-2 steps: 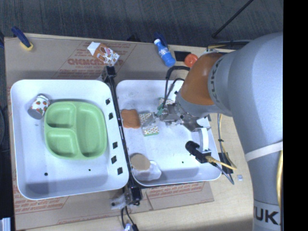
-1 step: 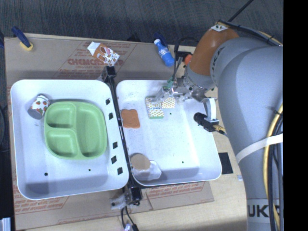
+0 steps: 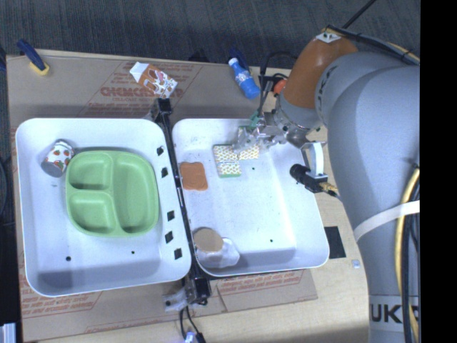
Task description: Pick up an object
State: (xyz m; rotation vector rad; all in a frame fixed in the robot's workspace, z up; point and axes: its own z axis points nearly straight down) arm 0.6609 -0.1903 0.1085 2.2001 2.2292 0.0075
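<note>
Cardboard-covered counter (image 3: 107, 91) beneath two white bins: the gripper (image 3: 251, 140), finger state impossible to tell, hovers at a patterned square cloth (image 3: 228, 160), seemingly its pick target.

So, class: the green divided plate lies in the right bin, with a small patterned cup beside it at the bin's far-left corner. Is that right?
Not quite. The camera view shows the green divided plate in the left bin, not the right one. The rest holds: the small patterned cup lies beside it at that bin's far-left corner.
</note>
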